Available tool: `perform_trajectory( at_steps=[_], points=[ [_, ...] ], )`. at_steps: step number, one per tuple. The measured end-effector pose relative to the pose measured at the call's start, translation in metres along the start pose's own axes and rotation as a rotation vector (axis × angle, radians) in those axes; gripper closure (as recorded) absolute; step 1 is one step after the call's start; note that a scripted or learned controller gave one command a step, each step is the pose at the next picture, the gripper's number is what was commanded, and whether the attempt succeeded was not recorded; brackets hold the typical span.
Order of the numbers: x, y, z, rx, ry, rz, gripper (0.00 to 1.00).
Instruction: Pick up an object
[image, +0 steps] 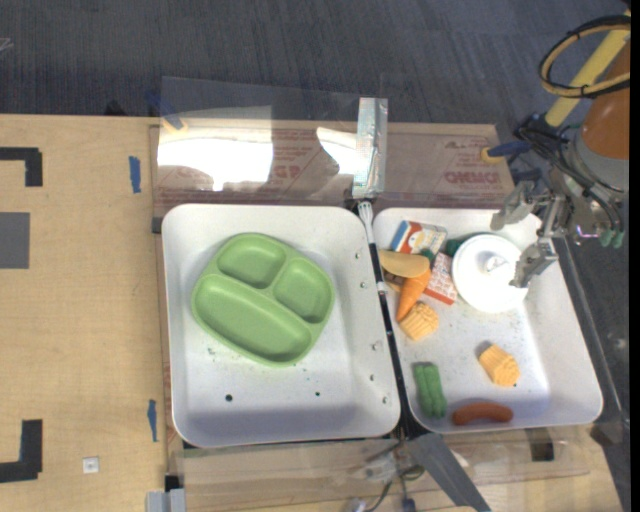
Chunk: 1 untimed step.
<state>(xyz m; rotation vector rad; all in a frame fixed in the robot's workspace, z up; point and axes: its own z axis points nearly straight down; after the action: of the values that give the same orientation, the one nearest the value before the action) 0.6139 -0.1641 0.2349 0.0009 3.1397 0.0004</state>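
Observation:
My gripper (518, 248) hangs over the right bin's (560, 345) far right corner, its fingers spread open and nothing between them. It sits just at the right edge of a white round dish (487, 272). To the dish's left lie a small carton (415, 238), a tan bread-like piece (404, 264), an orange carrot (411, 293) and a yellow corn piece (420, 321). Nearer the front are another yellow-orange corn piece (500, 365), a green pickle (430, 388) and a red sausage (483, 412).
The left bin (200, 400) holds a green divided plate (262, 298). A clear plastic wall (300, 160) with a taped post stands behind both bins. Cables and the orange-banded arm (600, 120) fill the upper right.

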Motion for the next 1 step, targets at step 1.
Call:
perform_trajectory(
  at_steps=[1],
  points=[
    [0.0134, 0.0079, 0.0830, -0.002, 0.008, -0.029, 0.00]
  ],
)
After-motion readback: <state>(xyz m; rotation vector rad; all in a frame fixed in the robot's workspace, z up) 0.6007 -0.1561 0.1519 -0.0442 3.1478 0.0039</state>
